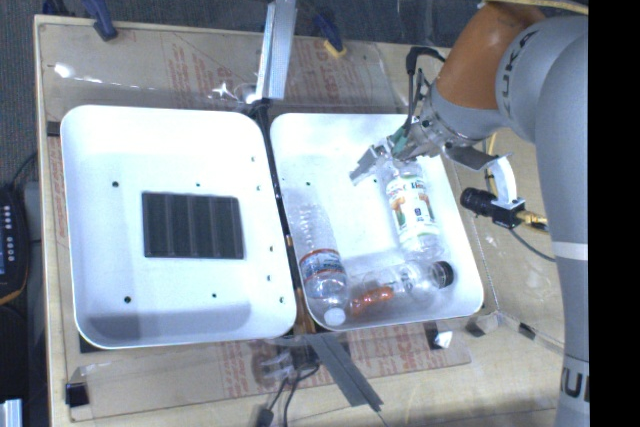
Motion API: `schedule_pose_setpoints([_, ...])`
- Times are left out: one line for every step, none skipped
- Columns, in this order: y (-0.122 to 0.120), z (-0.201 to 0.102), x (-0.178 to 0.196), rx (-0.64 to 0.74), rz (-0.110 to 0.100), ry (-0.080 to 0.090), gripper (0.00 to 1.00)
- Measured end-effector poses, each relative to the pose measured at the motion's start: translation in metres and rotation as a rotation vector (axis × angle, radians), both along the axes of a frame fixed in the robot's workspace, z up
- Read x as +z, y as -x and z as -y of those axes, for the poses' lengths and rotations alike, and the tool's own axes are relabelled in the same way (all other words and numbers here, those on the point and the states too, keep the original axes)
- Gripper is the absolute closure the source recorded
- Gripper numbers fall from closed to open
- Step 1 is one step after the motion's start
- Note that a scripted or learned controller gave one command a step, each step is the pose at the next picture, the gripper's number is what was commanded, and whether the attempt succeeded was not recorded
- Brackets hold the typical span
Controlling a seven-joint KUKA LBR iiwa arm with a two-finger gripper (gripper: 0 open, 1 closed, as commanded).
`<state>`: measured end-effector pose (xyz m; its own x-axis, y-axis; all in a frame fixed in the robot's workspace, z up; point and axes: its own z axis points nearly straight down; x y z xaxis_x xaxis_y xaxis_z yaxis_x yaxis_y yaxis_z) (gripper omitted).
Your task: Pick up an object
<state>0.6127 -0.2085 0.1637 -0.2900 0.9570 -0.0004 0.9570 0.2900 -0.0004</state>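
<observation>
Grey arm (545,75) from right, wrist bent down-left, gripper (385,155) low.

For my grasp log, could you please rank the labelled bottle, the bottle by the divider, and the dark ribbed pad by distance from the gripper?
1. Labelled bottle, right bin, directly below the gripper.
2. Bottle by the divider, right bin's left side.
3. Dark ribbed pad, middle of the left bin.

You have two white bins: the left bin (90,215) and the right bin (330,140). You can count three clear plastic bottles, all in the right bin: one (320,260) along its left wall, one (412,205) near its right wall, one (400,285) across its near end. One dark ribbed panel (193,225) lies in the left bin.
</observation>
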Motion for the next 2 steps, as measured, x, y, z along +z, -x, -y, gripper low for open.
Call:
schedule_pose_setpoints([-0.005,0.001,0.016,0.016,0.000,0.000,0.00])
schedule_pose_setpoints([-0.006,0.000,0.027,0.020,0.000,0.000,1.00])
